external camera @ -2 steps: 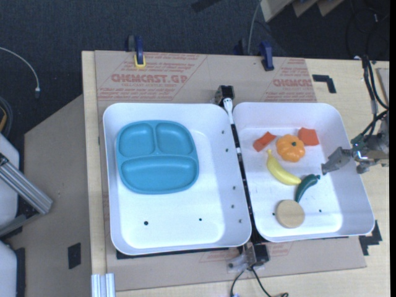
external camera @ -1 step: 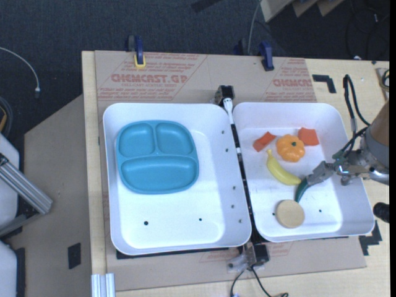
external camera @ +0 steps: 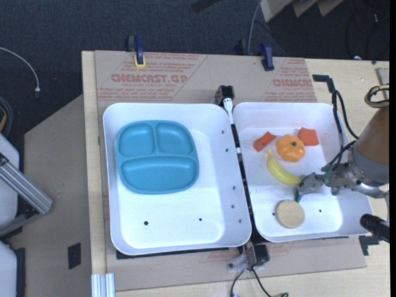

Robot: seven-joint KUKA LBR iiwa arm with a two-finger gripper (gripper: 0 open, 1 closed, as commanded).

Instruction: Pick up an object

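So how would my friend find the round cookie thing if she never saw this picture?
Look at the right white bin, the one with the toy food, not the one with the blue plate. Go to its front edge, below the yellow banana. The cookie lies there: flat, round and tan, while its neighbours are yellow, orange or red.

The bench point(external camera: 185, 73) wears a brown sheet printed with red lettering. Two white bins sit on it side by side, left bin point(external camera: 176, 228) and right bin point(external camera: 322, 224).
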